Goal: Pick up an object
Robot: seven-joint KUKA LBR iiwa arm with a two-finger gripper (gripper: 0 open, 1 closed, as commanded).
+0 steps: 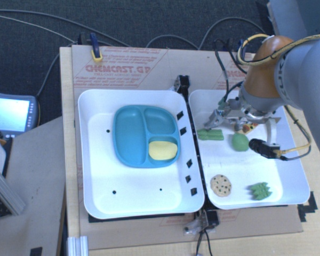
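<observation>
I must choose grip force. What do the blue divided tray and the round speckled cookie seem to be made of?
Blue divided tray: probably hard moulded plastic, smooth with a slight sheen; its colour is even and its compartment ridges are rounded. Round speckled cookie: likely a plastic or rubber toy, matte tan with dark dots; the view cannot settle which.

The right bin [293, 193] is crowded at its far end: the arm [288, 68] hangs over it, with a green bar [210, 135] and green ball [240, 142] just beneath. A cookie [221, 185] and green leaf [260, 190] sit near the front rim, with bare floor between them. In the left bin [96, 159], a blue tray [138, 135] holding a yellow lump [163, 150] fills the middle; the near half lies open.
</observation>
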